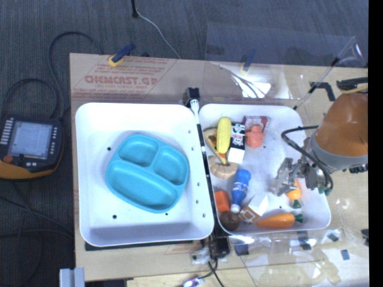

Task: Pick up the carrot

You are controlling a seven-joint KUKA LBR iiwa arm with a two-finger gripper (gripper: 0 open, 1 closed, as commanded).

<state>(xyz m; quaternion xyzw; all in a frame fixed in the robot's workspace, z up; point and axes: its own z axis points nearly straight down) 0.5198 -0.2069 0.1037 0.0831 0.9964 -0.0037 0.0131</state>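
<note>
The carrot (276,220), orange with a green tip at its right end, lies along the near wall of the right bin (311,223). My gripper (287,181) hangs over the right side of that bin, a little above and to the right of the carrot and apart from it. A small orange and green piece (294,194) sits right under the gripper. Nothing is visibly held.
The right bin also holds a banana (223,135), a blue bottle (241,187), an orange can (221,200), a brown ball (230,221), a red packet (256,123) and a beige disc (224,171). The left bin (90,220) holds a blue divided plate (148,171).
</note>
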